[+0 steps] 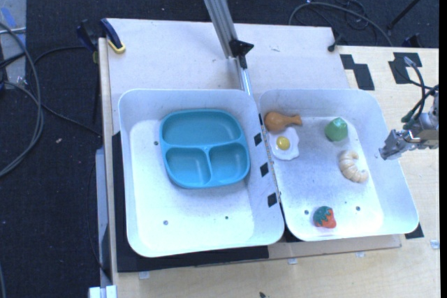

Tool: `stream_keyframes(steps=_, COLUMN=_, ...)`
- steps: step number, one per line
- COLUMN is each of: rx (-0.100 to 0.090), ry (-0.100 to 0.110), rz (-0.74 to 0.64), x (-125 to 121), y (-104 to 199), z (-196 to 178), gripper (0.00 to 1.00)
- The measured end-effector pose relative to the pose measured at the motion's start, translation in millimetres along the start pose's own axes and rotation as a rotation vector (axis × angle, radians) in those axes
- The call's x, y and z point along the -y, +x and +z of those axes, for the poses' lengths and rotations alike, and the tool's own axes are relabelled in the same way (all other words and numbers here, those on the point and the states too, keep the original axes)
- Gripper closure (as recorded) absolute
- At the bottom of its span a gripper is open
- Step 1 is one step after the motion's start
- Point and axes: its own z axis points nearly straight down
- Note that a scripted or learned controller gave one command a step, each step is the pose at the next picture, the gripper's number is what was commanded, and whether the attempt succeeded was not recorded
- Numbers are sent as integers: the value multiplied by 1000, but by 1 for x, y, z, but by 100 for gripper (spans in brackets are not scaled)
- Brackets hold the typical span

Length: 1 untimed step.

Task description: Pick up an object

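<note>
No object had been picked yet: the croissant (pixel 353 167) lay in the right bin (pixel 391 150), nearest the pincer (pixel 391 149) hovering at the rim, its opening impossible to tell.

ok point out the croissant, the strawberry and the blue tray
croissant (pixel 353 167), camera view, middle of its curved body
strawberry (pixel 324 217), camera view, red body below the green top
blue tray (pixel 201 130), camera view, floor of its big top compartment
</note>
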Motion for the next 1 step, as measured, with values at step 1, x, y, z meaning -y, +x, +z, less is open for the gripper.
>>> stream_keyframes(steps=1, rx=-4, ry=6, rz=-4, x=-4, y=50, z=14, gripper=100)
